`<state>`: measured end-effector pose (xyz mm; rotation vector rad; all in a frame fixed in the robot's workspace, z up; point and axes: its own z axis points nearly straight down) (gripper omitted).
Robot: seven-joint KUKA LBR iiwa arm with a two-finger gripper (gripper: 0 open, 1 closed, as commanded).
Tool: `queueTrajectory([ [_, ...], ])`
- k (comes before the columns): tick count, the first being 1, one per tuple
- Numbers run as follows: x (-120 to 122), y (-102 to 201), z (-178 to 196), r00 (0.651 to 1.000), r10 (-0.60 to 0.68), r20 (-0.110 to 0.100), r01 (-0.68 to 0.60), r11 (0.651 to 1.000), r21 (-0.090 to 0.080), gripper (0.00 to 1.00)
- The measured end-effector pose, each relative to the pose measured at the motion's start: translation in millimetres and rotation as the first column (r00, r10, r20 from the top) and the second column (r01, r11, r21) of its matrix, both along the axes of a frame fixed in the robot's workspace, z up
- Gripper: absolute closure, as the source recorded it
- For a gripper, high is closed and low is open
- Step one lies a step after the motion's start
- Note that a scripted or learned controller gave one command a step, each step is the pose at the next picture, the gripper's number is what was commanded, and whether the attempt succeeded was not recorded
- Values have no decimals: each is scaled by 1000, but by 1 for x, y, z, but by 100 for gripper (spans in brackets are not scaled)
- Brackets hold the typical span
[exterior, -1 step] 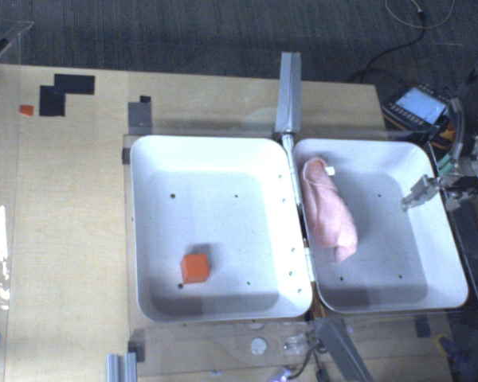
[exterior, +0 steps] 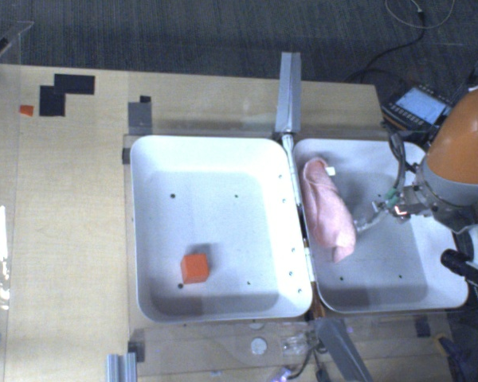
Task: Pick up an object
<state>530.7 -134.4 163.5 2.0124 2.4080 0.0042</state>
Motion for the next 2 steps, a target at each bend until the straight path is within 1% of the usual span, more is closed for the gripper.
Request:
queueTrajectory([
  [1,66,5,-75,999,-34,9,34,999,-1,0],
  [2,66,5,-75,999,-34,8,34,999,-1,0],
])
